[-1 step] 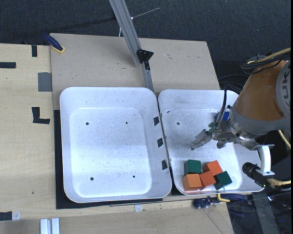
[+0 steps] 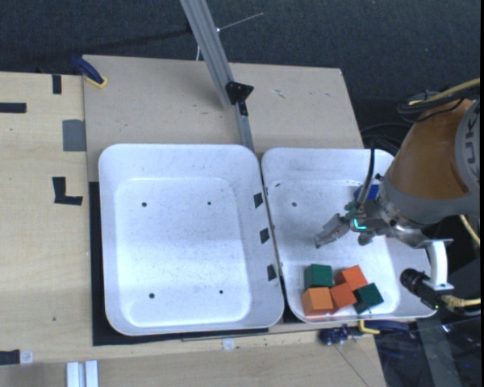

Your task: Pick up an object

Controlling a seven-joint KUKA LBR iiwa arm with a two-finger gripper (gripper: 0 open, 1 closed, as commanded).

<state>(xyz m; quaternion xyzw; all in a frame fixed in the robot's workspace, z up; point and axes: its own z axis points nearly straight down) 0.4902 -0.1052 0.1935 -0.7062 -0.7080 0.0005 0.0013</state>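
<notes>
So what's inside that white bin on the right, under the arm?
The right bin holds a cluster of green and orange blocks near its front edge. The gripper hangs above its floor. The arm covers the bin's far right part.

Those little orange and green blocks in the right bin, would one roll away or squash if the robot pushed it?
Probably neither. The orange block has flat faces and square edges, so it should slide, not roll. It looks rigid and small, likely light. It sits tight against the green block, so a push may shift both.
</notes>
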